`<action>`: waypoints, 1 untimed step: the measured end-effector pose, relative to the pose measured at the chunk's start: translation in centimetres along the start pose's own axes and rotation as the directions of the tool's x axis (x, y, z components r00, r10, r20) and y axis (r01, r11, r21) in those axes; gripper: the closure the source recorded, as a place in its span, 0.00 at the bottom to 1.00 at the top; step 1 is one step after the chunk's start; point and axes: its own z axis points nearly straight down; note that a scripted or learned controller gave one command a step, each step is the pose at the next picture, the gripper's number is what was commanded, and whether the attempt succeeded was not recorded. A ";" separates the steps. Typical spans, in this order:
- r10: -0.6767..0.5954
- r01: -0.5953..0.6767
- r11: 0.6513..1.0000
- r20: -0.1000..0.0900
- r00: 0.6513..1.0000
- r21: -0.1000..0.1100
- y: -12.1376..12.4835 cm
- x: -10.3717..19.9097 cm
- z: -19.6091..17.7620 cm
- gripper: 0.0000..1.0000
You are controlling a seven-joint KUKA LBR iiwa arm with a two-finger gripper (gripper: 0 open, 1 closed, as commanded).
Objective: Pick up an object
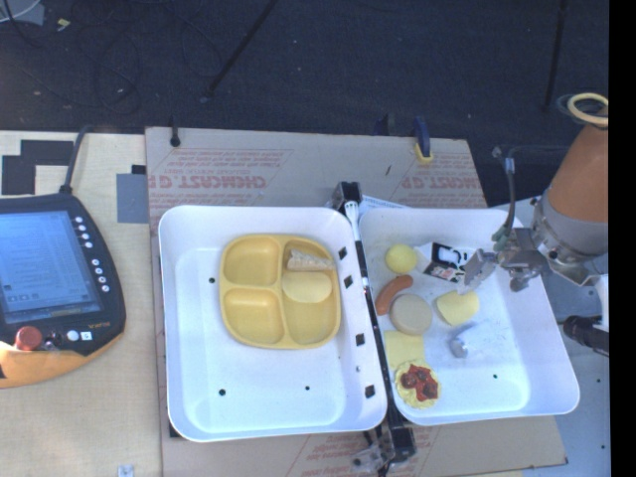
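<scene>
Where cardboard [298,172] lines the bench, two bins [189,366] sit.

– What are the bins [189,366] made of?
– White plastic, smooth and faintly glossy — like the yellow divided plate [279,290], though that looks more matt.
– And beneath them?
– Brown printed cardboard [298,172], dull and papery; the hand [497,266] looks grey metal.
</scene>
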 end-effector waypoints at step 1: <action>0.002 -0.002 1.000 0.000 1.000 0.001 7.2 -1.6 7.5 0.00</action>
